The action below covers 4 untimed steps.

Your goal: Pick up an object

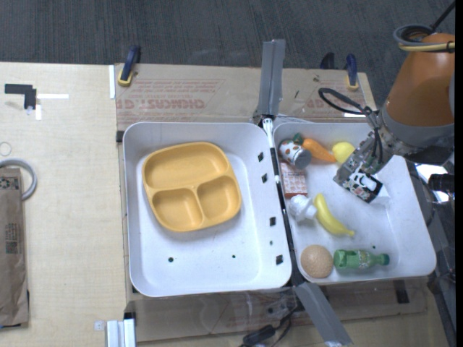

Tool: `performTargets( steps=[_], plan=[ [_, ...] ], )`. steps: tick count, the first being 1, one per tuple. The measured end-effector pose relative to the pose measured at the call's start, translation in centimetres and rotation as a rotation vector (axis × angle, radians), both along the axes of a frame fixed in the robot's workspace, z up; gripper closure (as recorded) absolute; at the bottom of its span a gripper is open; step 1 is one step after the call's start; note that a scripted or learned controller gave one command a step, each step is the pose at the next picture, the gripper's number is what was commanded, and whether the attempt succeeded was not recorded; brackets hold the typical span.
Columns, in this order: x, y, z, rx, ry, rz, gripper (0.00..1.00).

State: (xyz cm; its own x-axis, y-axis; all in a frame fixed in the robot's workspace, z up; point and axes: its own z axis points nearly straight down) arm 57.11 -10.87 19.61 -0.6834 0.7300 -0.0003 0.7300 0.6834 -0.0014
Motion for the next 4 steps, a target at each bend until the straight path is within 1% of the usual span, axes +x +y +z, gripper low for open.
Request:
performTargets(
  steps=[1, 2, 3, 4],
  plan=[
    [0.0, 0.0, 0.0, 0.000, 0.000, 0.000, 0.00],
    [-5.0, 0.4, -9.5, 0.001, 0.000, 0.128, 0.00],
    [-4.9, 0.3, -8.6, 0.001, -0.003, 0.124, 1.00],
    [-9.3, 6.9, 2.1, 0.000, -0.002, -0.060, 1.00]
  ],
)
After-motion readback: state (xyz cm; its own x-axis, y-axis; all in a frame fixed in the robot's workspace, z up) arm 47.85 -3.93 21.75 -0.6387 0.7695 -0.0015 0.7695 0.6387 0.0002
